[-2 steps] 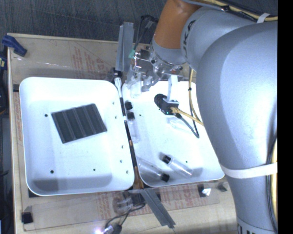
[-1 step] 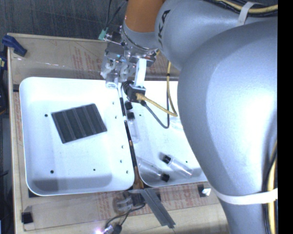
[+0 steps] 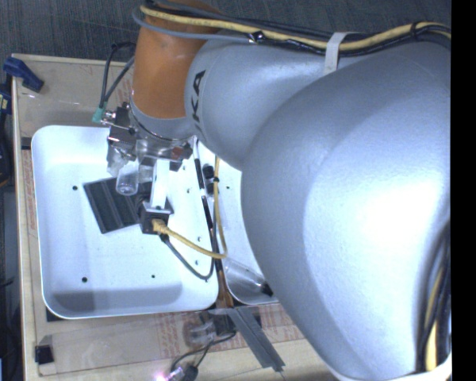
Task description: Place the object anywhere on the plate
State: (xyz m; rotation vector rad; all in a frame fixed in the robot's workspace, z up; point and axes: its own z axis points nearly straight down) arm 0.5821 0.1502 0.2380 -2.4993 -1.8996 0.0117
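Tool point(image 3: 127, 175) over flat, dark ribbed slab point(image 3: 109, 204).

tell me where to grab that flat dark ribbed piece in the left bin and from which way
Judging from this view, come straight down from above. The dark ribbed piece lies flat on the floor of the left bin, so its sides offer little to pinch. It is an oblong set at a slant, so close across its narrow width near the middle, fingers turned to match. The gripper already hangs by its upper right end.
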